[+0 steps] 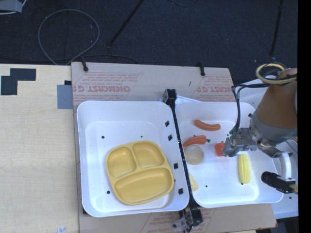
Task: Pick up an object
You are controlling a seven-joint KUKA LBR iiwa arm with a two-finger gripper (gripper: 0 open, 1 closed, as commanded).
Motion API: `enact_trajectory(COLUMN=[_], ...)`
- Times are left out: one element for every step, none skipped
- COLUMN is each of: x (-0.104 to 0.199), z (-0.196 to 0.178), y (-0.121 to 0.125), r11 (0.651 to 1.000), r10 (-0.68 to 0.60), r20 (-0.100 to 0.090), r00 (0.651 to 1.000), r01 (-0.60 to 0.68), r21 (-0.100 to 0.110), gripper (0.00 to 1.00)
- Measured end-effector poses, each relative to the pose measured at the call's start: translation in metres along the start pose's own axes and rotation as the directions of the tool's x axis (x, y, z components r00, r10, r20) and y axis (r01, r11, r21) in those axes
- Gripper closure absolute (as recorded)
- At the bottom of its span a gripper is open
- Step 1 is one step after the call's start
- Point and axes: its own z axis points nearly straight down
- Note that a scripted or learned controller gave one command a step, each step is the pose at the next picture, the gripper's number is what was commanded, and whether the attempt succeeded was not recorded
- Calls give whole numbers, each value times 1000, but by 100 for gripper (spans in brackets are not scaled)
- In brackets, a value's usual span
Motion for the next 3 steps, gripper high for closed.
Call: enact_trajectory(x=[-2, -3, 54], z=[-42, -73, -75], y=[1, 1, 16], r11=[1000, 1000, 1000], r10=[0, 0, -5], r20=[0, 0, -2], r00=[1000, 1000, 1000], r01=[0, 0, 5], r21=[0, 1, 4], gripper=[100, 100, 100])
